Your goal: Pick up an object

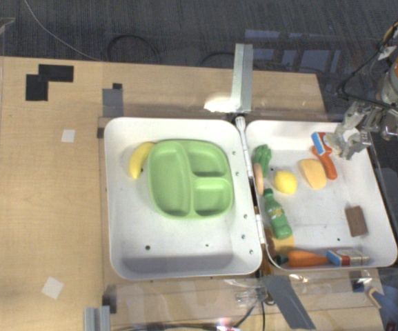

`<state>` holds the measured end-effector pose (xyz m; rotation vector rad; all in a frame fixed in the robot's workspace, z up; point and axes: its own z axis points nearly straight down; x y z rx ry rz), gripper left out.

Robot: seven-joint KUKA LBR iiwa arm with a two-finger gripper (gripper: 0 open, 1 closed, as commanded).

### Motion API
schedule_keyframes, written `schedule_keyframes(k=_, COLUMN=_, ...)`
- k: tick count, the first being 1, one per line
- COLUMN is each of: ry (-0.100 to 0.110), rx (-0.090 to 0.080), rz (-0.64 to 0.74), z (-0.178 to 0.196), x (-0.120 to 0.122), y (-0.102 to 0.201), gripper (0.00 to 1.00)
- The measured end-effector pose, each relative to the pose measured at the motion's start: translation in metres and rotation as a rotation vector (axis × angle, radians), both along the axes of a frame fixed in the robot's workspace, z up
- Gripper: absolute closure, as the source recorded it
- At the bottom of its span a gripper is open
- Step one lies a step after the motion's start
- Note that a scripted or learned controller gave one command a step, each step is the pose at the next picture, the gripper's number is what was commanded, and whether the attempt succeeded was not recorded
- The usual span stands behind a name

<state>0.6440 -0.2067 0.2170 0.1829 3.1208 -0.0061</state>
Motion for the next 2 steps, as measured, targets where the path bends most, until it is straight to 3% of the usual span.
schedule_keyframes(k=1, ry=0.010, rx=0.008, rz=-0.134, z=-0.061, x=-0.045, y=0.061, gripper=1.00)
schedule_keyframes(k=2, ry=0.000, rx=0.001, rz=0.054, z=0.023, x=0.015, y=0.034, gripper=1.00)
